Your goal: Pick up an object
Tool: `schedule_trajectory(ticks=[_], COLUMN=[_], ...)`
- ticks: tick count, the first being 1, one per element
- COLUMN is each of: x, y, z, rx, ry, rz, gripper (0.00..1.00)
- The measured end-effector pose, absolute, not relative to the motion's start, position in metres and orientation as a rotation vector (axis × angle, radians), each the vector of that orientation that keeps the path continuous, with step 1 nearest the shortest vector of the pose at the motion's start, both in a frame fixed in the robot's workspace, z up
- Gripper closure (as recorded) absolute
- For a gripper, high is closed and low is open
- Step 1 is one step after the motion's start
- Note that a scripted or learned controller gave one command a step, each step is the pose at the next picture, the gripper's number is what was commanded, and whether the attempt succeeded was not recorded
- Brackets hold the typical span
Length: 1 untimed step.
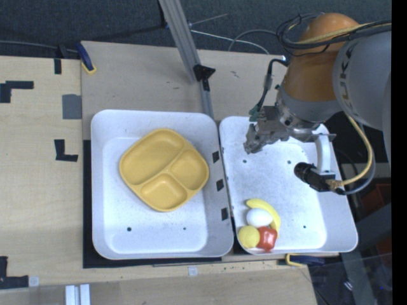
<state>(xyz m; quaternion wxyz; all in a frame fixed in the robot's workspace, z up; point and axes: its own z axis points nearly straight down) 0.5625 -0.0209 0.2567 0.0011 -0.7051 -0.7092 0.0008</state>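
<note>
Gripper (251,146) hovers over the right bin's (331,230) far-left area; finger state cannot be told. Risk: small clustered toys (259,226) probably defeat a clean grasp.

Arm (343,62) comes in from the bench's right edge, grey w/ orange band bulging above the wrist, near the far right corner. Wrist angles down and leftward. Hand (253,143) sits at the wrist's lower left end, pointing down, over the far left part of the right bin (337,234), close to the rim shared w/ the other bin. Nothing visible between the fingers. Black cable loops over the orange band; another runs from the wrist's right side to a black fitting on its near side.
</note>
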Motion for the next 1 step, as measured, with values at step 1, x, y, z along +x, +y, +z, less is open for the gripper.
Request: schedule_trajectory(ticks=[1], x=[0.572], y=[0.0249], z=[0.243], rx=[-2.213], ry=[-2.226], rz=[0.004], gripper=[1.0])
